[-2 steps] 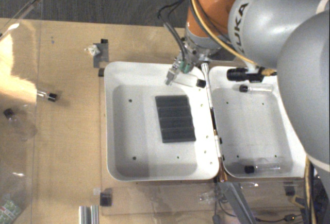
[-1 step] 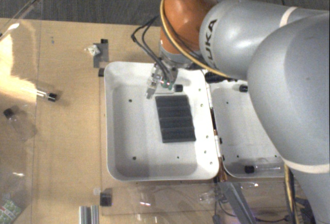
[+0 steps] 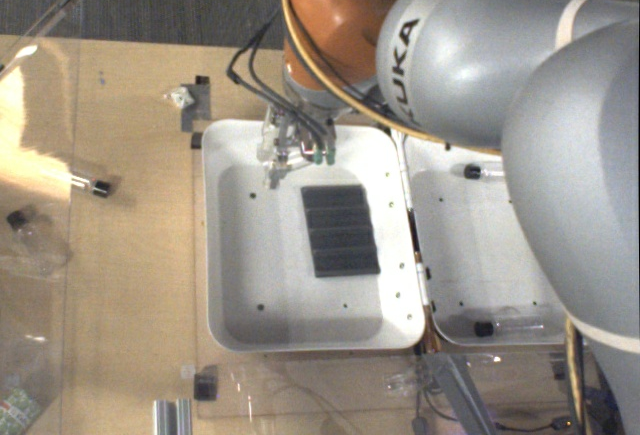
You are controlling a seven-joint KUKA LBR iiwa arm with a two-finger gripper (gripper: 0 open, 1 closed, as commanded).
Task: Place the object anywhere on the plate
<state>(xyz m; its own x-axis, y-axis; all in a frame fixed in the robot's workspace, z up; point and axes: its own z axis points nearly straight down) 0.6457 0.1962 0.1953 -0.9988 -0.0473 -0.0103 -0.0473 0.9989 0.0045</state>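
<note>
From the overhead camera, my gripper (image 3: 285, 158) hovers near the left bin's (image 3: 225, 323) back rim, with open white floor around the dark ribbed plate (image 3: 341, 230). I cannot tell its state. "KUKA" is lettered on my arm (image 3: 470, 53).

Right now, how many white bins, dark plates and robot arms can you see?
White bins: 2, left bin and right bin
Dark ridged plates: 1, the plate lying in the left bin
Robot arms: 1, the arm
Total: 4
</note>
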